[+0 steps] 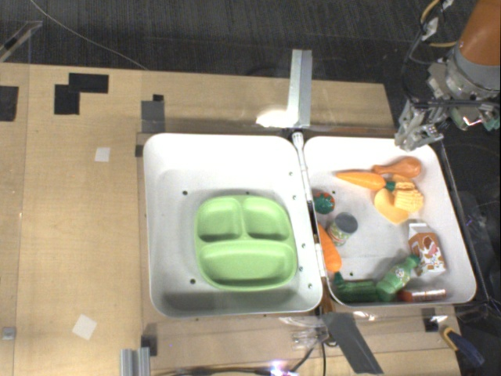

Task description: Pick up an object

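Currently: toy carrot (362,179) lies in right bin (462,241), near its far wall, touching the yellow corn (399,201). My claw (413,131) hovers above that bin's far right corner, carrying nothing; finger spread — cannot tell

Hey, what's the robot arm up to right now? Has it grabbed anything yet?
Gripper hovering over the far rim of the right bin, nothing seen in it. Toy carrot and yellow corn lie nearest, untouched. Nothing in the way.

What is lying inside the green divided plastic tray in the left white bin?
The green divided plastic tray holds nothing visible in its three compartments. The bin floor beneath it is covered.
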Robot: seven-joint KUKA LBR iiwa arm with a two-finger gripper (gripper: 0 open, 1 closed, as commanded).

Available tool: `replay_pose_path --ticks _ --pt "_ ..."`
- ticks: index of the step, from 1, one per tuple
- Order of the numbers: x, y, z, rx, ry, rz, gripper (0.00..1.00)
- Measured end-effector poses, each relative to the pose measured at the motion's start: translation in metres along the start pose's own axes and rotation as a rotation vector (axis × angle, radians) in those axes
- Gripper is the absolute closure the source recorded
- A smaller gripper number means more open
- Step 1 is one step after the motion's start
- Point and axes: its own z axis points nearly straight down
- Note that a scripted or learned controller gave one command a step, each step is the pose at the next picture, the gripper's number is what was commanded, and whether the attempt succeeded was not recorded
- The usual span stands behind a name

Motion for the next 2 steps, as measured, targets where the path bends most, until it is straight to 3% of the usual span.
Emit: replay_pose_path --ticks 1,2 --pt "-0.023 0.057 0.026 -0.006 0.002 -0.031 1.0" --pt "-0.007 0.016 0.004 -0.002 0.001 0.097 1.0"
